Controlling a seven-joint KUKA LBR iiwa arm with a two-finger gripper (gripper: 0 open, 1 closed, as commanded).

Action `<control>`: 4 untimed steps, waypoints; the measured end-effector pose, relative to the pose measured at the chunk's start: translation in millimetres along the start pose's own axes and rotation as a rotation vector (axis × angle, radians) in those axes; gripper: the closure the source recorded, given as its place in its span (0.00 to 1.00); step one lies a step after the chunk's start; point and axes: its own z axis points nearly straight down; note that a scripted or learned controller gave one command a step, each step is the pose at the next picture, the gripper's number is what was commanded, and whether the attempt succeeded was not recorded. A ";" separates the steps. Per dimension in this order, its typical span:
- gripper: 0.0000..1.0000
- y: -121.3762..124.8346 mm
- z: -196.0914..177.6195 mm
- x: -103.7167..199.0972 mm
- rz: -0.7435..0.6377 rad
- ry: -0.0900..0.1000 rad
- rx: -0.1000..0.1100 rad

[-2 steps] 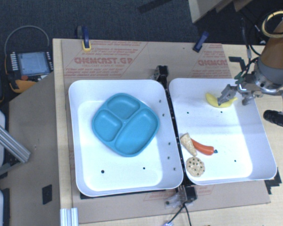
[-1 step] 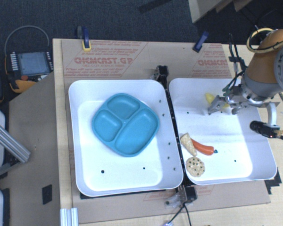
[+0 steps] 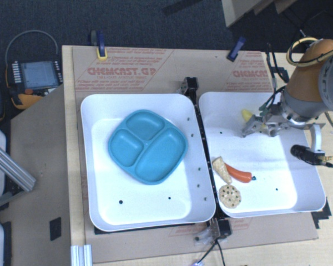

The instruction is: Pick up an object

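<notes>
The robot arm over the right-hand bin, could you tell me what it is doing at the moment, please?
The KUKA arm's gripper is down in the right bin, close beside a small yellow object near the bin's far edge. Nothing visibly sits between its fingers. A carrot-like orange piece, a pale wedge and a round cracker lie by the near-left corner. The left bin holds a blue divided plate.

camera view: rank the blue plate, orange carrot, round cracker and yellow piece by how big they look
1. blue plate, by far largest
2. orange carrot
3. round cracker, close to the carrot, so unsure
4. yellow piece, partly hidden by the end effector
</notes>
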 end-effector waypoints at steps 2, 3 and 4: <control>1.00 9.4 -73.4 -0.4 -0.001 -0.004 -0.011; 1.00 6.4 -137.5 -2.1 -0.001 -0.005 -0.014; 1.00 7.2 -145.4 -2.1 -0.001 -0.003 -0.008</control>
